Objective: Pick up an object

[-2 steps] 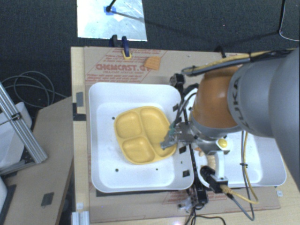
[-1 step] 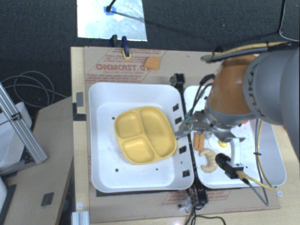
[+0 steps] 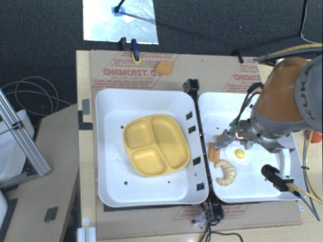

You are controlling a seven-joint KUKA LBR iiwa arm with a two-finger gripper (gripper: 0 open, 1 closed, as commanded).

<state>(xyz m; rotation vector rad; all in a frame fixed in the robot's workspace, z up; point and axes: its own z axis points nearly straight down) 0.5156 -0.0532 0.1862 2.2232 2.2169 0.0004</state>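
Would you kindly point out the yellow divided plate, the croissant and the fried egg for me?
yellow divided plate (image 3: 156,145): camera view, on the ridge where its compartments meet.
croissant (image 3: 226,173): camera view, middle of its curved body.
fried egg (image 3: 239,154): camera view, on the yolk.

- Arm (image 3: 298,95): bulky rounded grey casing with a broad orange band (image 3: 280,92).
- Black cable (image 3: 247,102) looping beside the wrist.
- Gripper (image 3: 220,144): small, metallic grey.
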